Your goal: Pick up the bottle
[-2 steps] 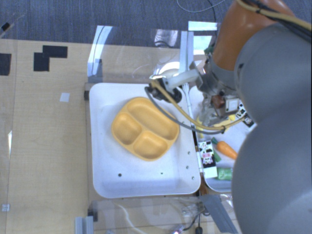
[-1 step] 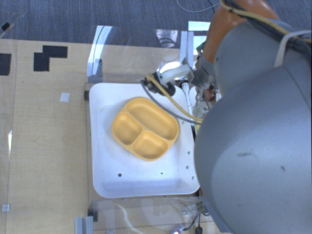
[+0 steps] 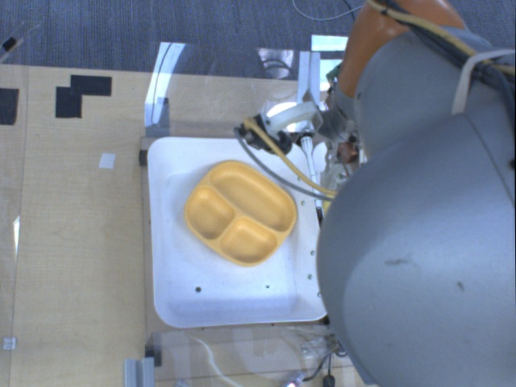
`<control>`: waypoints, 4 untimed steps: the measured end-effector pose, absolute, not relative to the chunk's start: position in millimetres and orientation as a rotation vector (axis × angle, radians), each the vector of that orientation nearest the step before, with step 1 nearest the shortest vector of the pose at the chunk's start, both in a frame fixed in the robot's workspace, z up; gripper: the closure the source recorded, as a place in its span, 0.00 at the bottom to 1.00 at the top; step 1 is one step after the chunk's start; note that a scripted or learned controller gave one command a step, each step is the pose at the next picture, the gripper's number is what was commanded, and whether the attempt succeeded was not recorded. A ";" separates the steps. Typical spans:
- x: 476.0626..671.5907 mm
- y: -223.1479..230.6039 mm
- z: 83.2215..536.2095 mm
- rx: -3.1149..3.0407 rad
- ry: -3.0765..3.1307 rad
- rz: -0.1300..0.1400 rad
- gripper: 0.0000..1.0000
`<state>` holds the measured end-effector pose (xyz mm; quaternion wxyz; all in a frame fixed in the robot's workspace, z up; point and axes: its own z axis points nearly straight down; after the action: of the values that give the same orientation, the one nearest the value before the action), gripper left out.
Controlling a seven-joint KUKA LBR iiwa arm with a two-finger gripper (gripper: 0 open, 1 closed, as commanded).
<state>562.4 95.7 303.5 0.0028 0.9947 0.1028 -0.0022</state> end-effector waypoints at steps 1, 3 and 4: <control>552.8 155.1 326.7 3.120 0.340 0.001 1.00; 598.8 147.5 432.7 3.114 0.387 0.002 1.00; 495.0 95.9 433.6 3.119 0.320 0.002 1.00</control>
<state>495.0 95.9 433.6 0.0029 0.9948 0.1021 0.0006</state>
